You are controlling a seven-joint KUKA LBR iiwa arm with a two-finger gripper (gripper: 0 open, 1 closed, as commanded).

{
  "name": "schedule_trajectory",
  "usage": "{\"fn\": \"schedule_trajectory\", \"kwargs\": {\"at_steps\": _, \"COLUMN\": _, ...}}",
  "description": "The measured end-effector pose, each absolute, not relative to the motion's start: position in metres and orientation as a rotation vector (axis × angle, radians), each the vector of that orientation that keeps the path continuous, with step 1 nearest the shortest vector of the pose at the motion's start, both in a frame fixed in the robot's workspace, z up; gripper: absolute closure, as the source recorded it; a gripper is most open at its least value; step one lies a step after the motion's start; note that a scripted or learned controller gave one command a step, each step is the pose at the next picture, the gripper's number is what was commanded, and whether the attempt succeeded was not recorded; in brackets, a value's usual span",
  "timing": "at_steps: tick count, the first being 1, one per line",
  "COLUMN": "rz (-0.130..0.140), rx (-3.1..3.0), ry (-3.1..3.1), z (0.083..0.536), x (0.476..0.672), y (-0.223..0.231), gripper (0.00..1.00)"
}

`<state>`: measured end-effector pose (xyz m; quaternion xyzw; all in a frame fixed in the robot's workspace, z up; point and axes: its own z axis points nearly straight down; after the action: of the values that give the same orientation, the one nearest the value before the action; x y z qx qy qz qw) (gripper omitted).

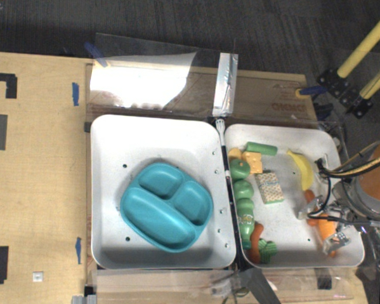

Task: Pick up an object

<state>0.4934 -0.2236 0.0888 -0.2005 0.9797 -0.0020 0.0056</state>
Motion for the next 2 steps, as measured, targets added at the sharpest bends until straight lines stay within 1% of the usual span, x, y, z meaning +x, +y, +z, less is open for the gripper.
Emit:
{"fn": "schedule_trajectory", "kwargs": {"at_steps": 1, "rz": -0.011, "rx": -0.779, "ry": 3.031, "z": 0.089, "x": 0.4917, "y": -0.2222, "gripper": 0.0}}
{"fn": "schedule_trajectory", "kwargs": {"at_steps": 2, "rz": -0.009, "rx": -0.782, "ry": 3.033, "z": 0.0888, "x": 0.4937, "y": -0.223, "gripper": 0.0}}
